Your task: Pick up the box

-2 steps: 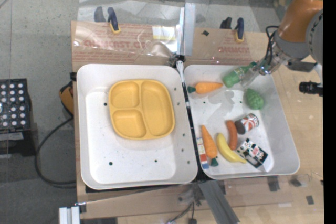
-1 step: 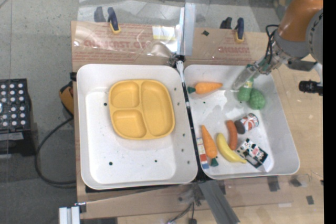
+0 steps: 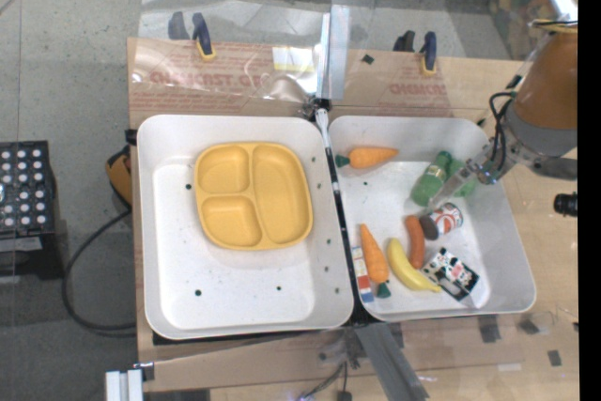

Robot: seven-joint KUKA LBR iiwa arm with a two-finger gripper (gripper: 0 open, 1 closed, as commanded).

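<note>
A small black and white box [image 3: 452, 274] with red marks lies flat in the front right corner of the right bin [image 3: 512, 230], next to a banana [image 3: 407, 266]. My gripper [image 3: 476, 172] hangs low at the far right of that bin, beside the right end of a green bottle [image 3: 431, 179]. It is well behind the box and apart from it. The arm's orange band [image 3: 554, 80] shows above the bin's right rim.
The right bin also holds a carrot [image 3: 369, 158] at the back, a second carrot [image 3: 375, 254], a red item [image 3: 415, 239], a small can [image 3: 445, 219] and a slim carton [image 3: 361, 275] along its left wall. A yellow divided plate [image 3: 254, 194] sits in the left bin [image 3: 169, 277].
</note>
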